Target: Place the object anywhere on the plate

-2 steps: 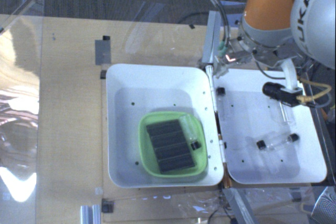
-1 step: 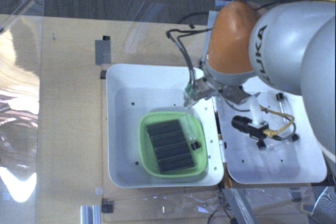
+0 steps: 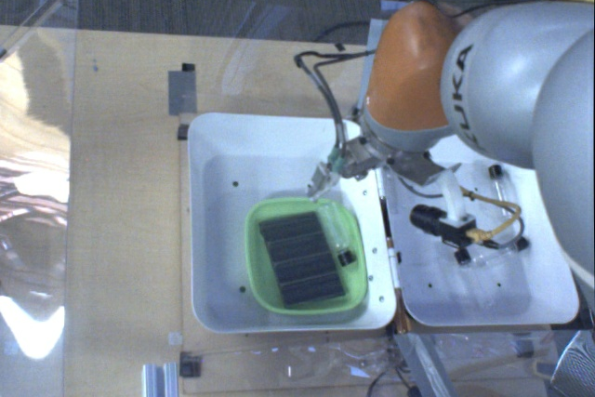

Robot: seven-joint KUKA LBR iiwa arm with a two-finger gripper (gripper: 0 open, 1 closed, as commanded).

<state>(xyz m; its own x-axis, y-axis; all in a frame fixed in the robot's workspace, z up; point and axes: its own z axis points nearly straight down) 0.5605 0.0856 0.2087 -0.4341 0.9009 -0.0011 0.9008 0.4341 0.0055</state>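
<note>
Black ribbed block (image 3: pixel 302 258) lying flat on the green plate (image 3: pixel 255 235), apart from the claw (image 3: pixel 323 184).

The block sits just below the claw in the view. The plate's upper rim is right under the claw, inside the left white bin (image 3: pixel 214 191) on the worktop (image 3: pixel 112 200). I cannot tell if the claw is released or clenched. The grey arm (image 3: pixel 507 79) extends to the claw's right.
</note>
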